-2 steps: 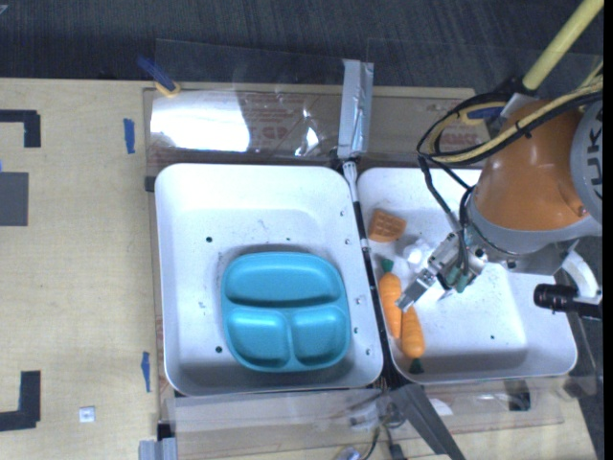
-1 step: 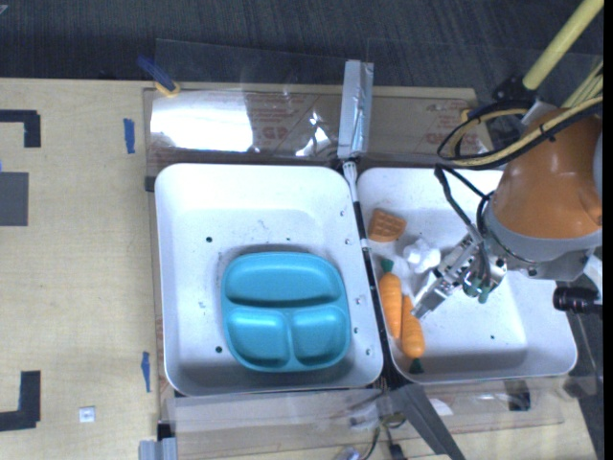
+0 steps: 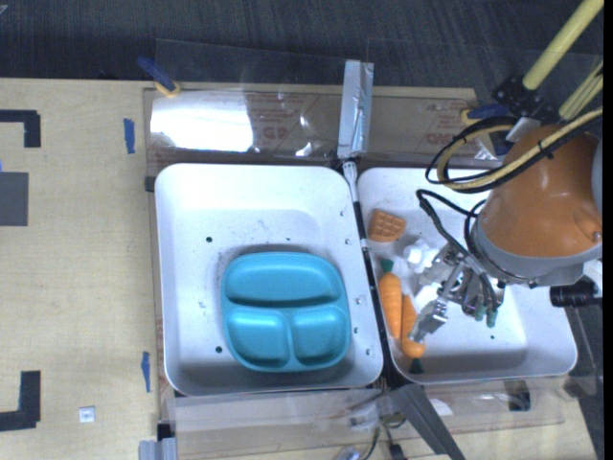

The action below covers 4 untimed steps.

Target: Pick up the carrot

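Carrot (image 3: 392, 302) lies lengthwise vs the left wall of the right bin (image 3: 546, 357), w/ the gripper (image 3: 433, 320) low just beside it, probably lining up a grab, but can't tell its state.

I've got the divided tray (image 3: 285, 308) sitting in the left bin (image 3: 192, 209), and over in the right bin (image 3: 546, 353) the carrot (image 3: 392, 303) lies by the left wall, with the waffle piece (image 3: 387, 224) behind it.
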Available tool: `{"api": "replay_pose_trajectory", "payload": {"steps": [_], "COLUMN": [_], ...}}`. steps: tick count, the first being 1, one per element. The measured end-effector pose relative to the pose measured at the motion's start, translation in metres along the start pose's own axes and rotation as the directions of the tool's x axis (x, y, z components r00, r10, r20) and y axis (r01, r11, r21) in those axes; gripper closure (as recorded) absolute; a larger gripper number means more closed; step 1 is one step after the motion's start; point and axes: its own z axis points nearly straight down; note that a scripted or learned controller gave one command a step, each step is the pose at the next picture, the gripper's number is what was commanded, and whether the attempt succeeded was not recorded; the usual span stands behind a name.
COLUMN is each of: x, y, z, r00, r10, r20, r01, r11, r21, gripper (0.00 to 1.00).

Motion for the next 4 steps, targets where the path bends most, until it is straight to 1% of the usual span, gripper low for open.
{"api": "replay_pose_trajectory", "payload": {"steps": [1, 2, 3, 4], "x": [-0.009, 0.000, -0.035, -0.058], "y": [-0.018, 0.000, -0.024, -0.066], "z": [0.000, 0.000, 0.067, 0.078], "r00": [0.985, 0.999, 0.959, 0.879], "r10": [-0.173, 0.040, 0.284, 0.476], "r20": [0.003, 0.002, 0.027, 0.036], "r01": [0.173, -0.040, -0.283, -0.475], "r11": [0.985, 0.999, 0.959, 0.879], "r21": [0.000, -0.001, -0.017, -0.041], "gripper": [0.00, 0.00, 0.00, 0.00]}}
